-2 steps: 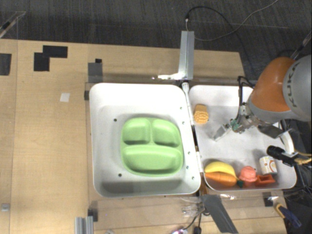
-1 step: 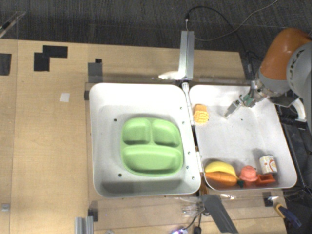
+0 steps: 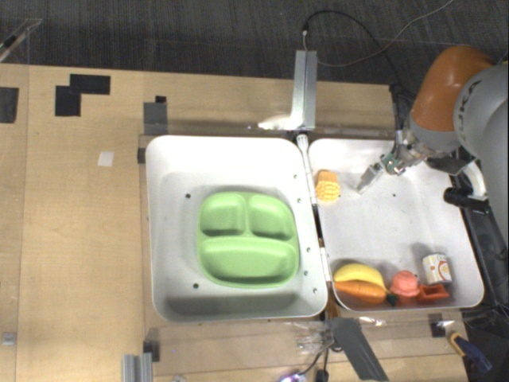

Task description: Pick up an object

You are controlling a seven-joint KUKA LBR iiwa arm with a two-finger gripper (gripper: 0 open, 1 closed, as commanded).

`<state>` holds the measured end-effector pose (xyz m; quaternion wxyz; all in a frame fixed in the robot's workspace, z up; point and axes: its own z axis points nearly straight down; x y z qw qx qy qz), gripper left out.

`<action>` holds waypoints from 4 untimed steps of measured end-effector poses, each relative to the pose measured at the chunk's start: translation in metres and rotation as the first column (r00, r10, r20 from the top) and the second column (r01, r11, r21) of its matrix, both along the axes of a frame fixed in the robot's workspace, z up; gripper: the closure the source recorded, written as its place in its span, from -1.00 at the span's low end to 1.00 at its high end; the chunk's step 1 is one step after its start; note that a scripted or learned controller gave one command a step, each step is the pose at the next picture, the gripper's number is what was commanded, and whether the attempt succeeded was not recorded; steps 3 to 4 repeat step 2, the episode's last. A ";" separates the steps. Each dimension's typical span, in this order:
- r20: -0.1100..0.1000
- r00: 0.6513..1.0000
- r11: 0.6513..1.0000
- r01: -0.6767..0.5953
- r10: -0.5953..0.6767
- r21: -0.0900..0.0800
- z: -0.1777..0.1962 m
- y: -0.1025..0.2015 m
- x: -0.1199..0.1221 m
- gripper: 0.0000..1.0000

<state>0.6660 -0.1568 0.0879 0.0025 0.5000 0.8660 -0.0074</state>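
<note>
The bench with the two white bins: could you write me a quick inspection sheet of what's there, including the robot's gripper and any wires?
Surface: wooden bench bearing a left bin and a right bin side by side.
Job's things: in the right bin, corn cob near the dividing wall; banana, carrot-like orange piece, pink toy, red piece and small can along the near edge.
Clutter: green divided plate in the left bin.
Grippers: gripper low over the right bin, right of the corn cob, touching nothing that I can see.
Cables: black cable on the floor beyond the bench.
Surroundings: dark carpet; metal post behind the bins.
</note>
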 end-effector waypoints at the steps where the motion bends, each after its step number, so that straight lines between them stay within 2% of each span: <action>1: 0.014 0.998 0.998 -0.056 0.056 0.012 0.093 -0.049 0.005 -1.00; 2: 0.008 0.995 0.995 -0.099 0.099 0.015 0.050 0.009 -0.089 -1.00; 4: 0.008 0.995 0.995 -0.099 0.099 0.015 0.050 0.009 -0.089 -1.00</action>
